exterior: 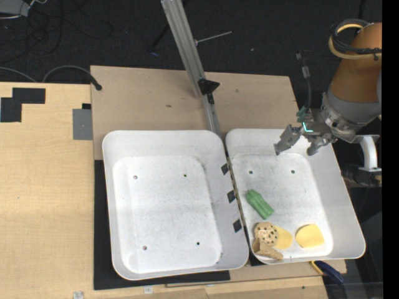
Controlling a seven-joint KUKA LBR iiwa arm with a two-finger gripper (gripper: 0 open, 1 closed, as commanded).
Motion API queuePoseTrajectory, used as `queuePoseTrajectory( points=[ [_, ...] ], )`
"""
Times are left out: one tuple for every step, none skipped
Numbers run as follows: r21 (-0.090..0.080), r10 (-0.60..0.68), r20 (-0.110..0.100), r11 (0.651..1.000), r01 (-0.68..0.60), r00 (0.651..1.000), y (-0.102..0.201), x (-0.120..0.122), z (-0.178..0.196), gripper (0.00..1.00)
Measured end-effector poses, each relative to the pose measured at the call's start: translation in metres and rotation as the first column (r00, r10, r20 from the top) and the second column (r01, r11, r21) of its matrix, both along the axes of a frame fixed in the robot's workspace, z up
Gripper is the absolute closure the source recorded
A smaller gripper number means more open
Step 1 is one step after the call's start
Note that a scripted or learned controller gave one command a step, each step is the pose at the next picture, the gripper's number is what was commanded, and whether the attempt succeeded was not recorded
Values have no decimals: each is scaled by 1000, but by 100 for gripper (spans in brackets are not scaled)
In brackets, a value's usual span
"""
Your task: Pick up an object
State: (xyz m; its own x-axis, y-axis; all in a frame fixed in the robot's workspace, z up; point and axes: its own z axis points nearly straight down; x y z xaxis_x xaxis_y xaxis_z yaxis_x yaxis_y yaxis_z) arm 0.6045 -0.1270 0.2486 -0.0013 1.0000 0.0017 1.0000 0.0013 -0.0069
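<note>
Lying side by side on the bench (50,185), two shallow white bins are seen from above. The left bin (118,167) is set against the right bin (349,229), their inner rims touching, with small black clips (230,196) placed along the seam. Behind the seam, a slanted aluminium rail (187,48) is raised toward the top of the view.

In the right bin, a green object (259,204) is laid near the left wall, tilted diagonally. Nearer the front edge, a speckled, cookie-like piece (267,234) is found touching a flat yellow disc (282,238), with a tan scrap (269,251) just below them. A separate yellow object (309,235) is placed just to the right of that cluster, apart from it.

Over the far rim of the right bin, the gripper (302,143) is held with its two fingers spread and nothing between them. It is kept well apart from all objects in the bin. The grey arm with its orange band (361,48) is seen reaching in from the right.
</note>
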Motion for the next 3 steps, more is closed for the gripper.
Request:
queuePoseTrajectory(
  points=[
    [-1,-1,4,1000,1,1000,0,1,2,0],
    [-1,-2,-2,1000,2,1000,-7,2,-58,0],
    [0,-2,-1,1000,2,1000,-10,5,-104,0]
  ],
)
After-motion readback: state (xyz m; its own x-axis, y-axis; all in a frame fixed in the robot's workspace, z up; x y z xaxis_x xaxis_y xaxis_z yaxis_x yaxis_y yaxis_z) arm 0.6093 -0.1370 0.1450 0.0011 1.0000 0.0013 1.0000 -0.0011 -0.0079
